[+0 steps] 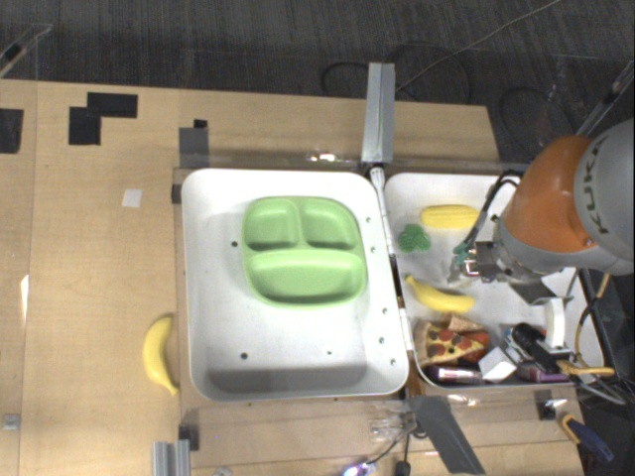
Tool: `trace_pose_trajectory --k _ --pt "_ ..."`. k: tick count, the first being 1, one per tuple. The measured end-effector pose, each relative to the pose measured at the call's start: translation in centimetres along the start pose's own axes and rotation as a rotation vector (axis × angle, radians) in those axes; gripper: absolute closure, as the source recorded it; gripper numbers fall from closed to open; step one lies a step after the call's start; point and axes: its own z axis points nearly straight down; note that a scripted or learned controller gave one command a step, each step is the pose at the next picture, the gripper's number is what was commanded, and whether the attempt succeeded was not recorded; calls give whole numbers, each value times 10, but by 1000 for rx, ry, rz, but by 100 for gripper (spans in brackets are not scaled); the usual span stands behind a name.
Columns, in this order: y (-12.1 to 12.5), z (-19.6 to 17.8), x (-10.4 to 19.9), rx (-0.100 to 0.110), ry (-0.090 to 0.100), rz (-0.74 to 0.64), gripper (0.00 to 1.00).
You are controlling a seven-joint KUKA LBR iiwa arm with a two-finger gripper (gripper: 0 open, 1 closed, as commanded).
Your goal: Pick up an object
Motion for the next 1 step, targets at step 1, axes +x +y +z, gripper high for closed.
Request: trace_pose_trajectory --k 1 --pt "0 0 0 0 0 0 0"
